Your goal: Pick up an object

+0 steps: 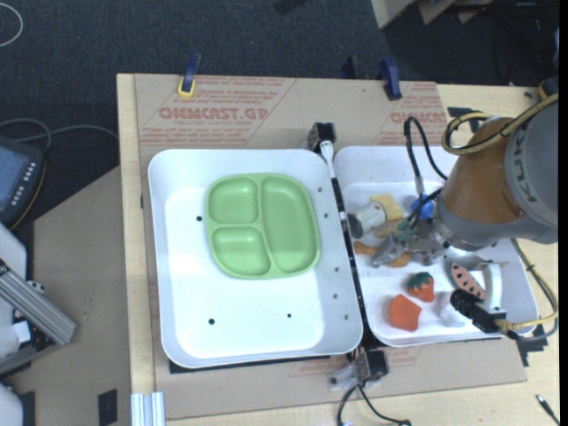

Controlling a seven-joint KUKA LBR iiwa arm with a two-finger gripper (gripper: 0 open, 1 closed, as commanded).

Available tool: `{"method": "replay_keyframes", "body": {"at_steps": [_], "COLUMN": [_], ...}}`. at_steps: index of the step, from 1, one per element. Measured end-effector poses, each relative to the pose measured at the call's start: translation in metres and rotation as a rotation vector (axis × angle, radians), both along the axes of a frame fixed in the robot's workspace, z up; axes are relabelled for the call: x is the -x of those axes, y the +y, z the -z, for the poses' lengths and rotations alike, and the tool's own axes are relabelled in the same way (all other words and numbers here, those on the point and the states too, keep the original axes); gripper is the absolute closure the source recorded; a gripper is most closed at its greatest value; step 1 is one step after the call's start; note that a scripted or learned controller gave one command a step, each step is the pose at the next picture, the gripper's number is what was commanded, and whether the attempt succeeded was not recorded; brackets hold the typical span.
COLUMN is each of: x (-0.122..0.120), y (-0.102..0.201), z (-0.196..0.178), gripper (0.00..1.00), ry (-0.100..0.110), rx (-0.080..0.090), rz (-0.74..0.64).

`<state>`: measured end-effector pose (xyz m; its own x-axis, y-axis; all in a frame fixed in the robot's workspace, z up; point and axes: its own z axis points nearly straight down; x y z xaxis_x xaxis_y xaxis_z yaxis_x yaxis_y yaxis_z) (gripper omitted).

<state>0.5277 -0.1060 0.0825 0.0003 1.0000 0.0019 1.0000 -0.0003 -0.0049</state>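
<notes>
Reaching in from the right, the grey arm [524, 185] with its orange band hangs over the right bin [377, 162], its bulk covering much of that bin's far right side. Beneath everything lies the wooden bench [142, 131], printed with red lettering and clamped at the back edge by a yellow clip [186, 85] and a blue clip [389, 78]. Two white bins sit side by side on it, touching along their inner rims. In the left bin [177, 264] rests a green divided plate [263, 225] with three compartments, lying flat toward the upper middle. The right bin holds a cluster of small things: a pale yellow piece [385, 211] near the upper left, a red block [405, 312] near the front, and a small strawberry-like toy [421, 284] just above and beside it. The gripper [401, 245] is low among this clutter, near the pale yellow piece; whether its tips are spread or pressed together cannot be told, since cables and wrist hardware crowd around them.
</notes>
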Motion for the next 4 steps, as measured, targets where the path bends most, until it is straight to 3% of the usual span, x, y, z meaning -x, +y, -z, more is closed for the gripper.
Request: {"method": "replay_keyframes", "body": {"at_steps": [1, 2, 4], "x": [-0.001, 0.003, -0.003], "y": [-0.001, 0.001, 0.003], "z": [-0.012, -0.074, -0.144], "gripper": [1.0, 1.0, 1.0], "ry": [-0.004, -0.012, -0.011], "rx": [0.001, 0.004, 0.003], "rz": [0.002, -0.001, -0.001]}}
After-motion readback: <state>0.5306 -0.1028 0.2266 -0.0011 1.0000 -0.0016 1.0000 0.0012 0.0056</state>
